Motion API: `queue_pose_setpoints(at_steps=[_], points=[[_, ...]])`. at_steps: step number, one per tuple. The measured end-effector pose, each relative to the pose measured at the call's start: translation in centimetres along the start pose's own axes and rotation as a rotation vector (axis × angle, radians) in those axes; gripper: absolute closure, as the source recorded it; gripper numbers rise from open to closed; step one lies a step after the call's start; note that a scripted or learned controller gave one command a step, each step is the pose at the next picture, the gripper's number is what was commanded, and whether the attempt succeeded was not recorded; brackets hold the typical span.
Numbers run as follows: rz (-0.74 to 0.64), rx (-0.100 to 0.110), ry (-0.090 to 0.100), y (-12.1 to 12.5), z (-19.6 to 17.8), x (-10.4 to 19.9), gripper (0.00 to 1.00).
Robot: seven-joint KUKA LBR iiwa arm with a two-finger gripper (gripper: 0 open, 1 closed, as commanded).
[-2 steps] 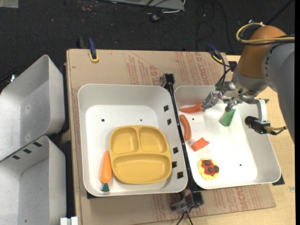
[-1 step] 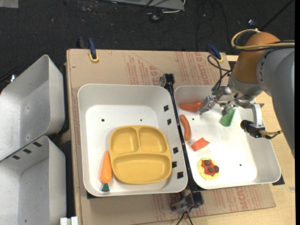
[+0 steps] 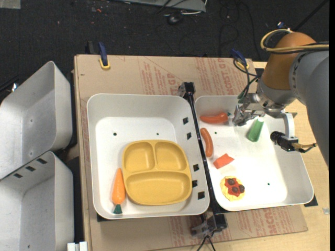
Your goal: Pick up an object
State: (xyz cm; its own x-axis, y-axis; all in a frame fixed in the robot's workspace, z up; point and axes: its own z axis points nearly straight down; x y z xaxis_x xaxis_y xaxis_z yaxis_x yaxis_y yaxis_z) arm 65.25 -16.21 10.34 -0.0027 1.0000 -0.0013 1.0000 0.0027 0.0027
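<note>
The right bin (image 3: 293, 190) holds several toy foods: a green block (image 3: 255, 130), a red-orange chili-like piece (image 3: 214, 118) at the back left, a sausage (image 3: 208, 141) along the left wall, a small red wedge (image 3: 223, 160) and a yellow pizza-like piece (image 3: 233, 187) near the front. My gripper (image 3: 242, 116) hangs low over the back of this bin, between the chili piece and the green block, just left of the block's top end. Nothing shows between its fingers.
The left bin (image 3: 99, 140) holds a yellow divided plate (image 3: 157, 172) and a carrot (image 3: 119, 187) to its left. A black divider runs between the bins. The arm (image 3: 293, 72) with its orange band comes in from the upper right. A black fixture (image 3: 284, 139) sits right of the green block.
</note>
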Motion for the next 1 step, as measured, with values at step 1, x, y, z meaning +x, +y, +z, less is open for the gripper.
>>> queue_pose_setpoints(at_steps=[1], points=[[0.004,-0.004,-0.001,0.20,-5.20,-1.01,1.00]])
